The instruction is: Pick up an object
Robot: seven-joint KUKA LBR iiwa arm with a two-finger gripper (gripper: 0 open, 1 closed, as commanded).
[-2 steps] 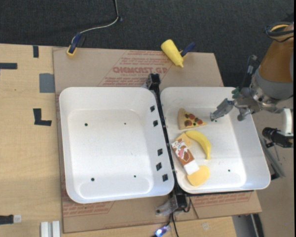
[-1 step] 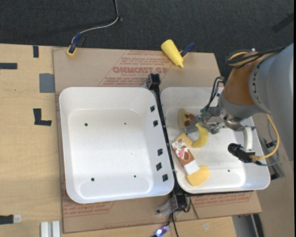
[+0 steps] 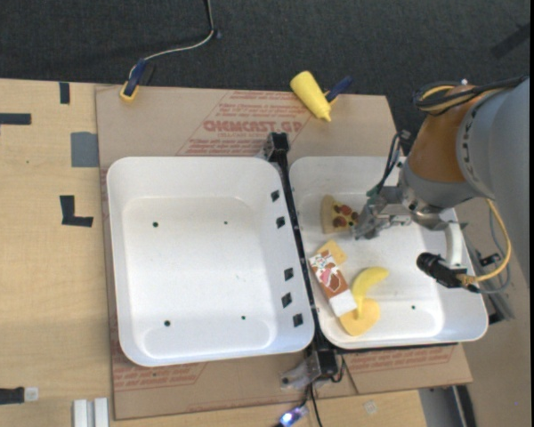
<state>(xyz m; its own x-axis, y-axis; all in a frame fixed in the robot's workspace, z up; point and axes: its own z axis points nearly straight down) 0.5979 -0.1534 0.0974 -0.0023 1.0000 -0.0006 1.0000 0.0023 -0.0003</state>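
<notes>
The grey arm reaches in above the right bin, its orange band bent down toward the bin's floor. Its pincer hangs low over the part of that bin farthest from the camera, right beside a toy pizza slice; whether the pincer is open or closed cannot be told.

Nearer the camera in the right bin lie a yellow banana, a red-and-white packet with unreadable print, and a yellow wedge touching the packet's end. The left bin adjoins the right bin.

Both bins sit on a cardboard sheet with mirrored red print, illegible. A yellow clamp grips the cardboard beyond the right bin.
</notes>
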